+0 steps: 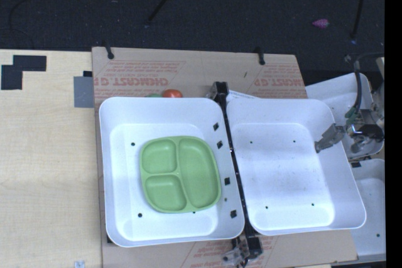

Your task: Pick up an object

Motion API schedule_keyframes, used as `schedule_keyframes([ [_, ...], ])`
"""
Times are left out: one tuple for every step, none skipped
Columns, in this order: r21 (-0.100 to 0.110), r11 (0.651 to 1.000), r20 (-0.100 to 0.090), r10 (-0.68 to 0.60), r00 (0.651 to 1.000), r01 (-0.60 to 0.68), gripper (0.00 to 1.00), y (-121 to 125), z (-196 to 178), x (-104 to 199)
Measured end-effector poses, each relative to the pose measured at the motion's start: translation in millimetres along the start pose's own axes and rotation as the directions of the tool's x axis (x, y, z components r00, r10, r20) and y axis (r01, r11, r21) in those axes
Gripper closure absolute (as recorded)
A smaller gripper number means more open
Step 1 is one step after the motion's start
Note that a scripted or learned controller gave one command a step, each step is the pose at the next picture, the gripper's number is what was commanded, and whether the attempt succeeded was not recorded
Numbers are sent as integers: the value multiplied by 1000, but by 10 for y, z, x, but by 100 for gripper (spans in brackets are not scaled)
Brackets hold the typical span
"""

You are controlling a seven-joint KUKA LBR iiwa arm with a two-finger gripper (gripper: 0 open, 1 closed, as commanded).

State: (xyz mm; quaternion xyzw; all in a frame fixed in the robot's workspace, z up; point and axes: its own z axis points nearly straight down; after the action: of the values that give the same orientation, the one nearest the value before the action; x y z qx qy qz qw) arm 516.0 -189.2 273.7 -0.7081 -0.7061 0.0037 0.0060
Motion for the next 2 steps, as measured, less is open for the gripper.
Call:
schedule_keyframes([
  [-11, 1000, 2, -3, 1000, 3, 0, 19, -61, 3],
  [-7, 1000, 1, -3, 1000, 3, 0, -36, 407, 60],
])
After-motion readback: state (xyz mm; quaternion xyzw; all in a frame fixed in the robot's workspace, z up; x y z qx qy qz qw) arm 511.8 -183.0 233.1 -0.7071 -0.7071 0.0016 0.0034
